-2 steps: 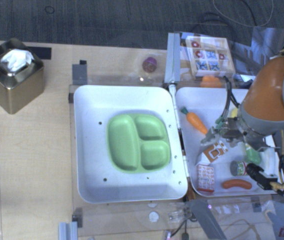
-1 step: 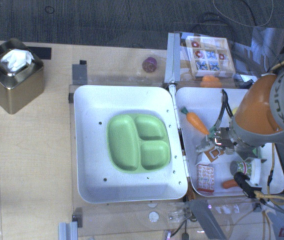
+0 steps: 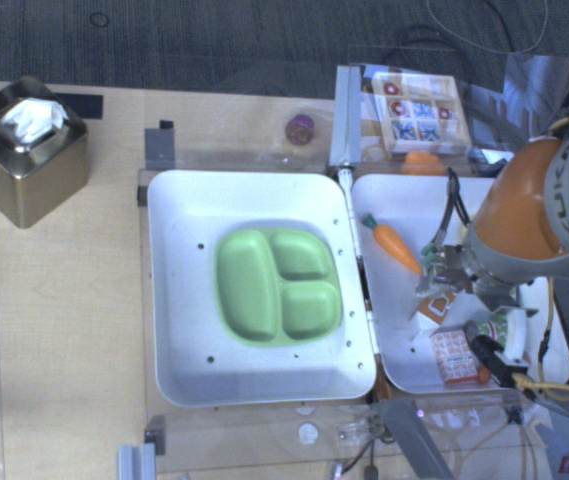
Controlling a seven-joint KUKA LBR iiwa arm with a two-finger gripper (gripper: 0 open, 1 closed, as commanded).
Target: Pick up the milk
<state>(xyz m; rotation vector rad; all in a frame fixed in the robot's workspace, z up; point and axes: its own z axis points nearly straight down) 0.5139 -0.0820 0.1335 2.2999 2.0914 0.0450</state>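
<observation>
**binwatcher:** Which step is this? The gripper [image 3: 442,273] hangs low in the right bin [image 3: 389,313], next to the carrot [image 3: 396,248] and just above a small brown-and-white box [image 3: 434,308]. I can't tell from this angle whether it's open or closed, and I see nothing held in it.

**kuka_fan:** I'd call it the reach/descend step, with no grasp made. My best guess for the milk [image 3: 497,326] is the white piece with green on it. It lies on its side near the bin's right wall, partly tucked under the grey arm, close to the gripper but not under it. I'm not 100% sure that's it, since it's small and half hidden.

**binwatcher:** So what's the next move?

**kuka_fan:** If that is the milk, the gripper needs to shift toward the right wall and line up across the narrow side. It's crowded there, with a red patterned box [image 3: 451,356] sitting just beside it.

**binwatcher:** What are the materials like?

**kuka_fan:** It all looks like toy food: smooth hard plastic, a tapered orange carrot with a green tip, and boxy little cartons. The bin is glossy white with rounded corners, so things could slide. The green divided plate [image 3: 274,283] in the left bin [image 3: 179,268] isn't involved.
</observation>
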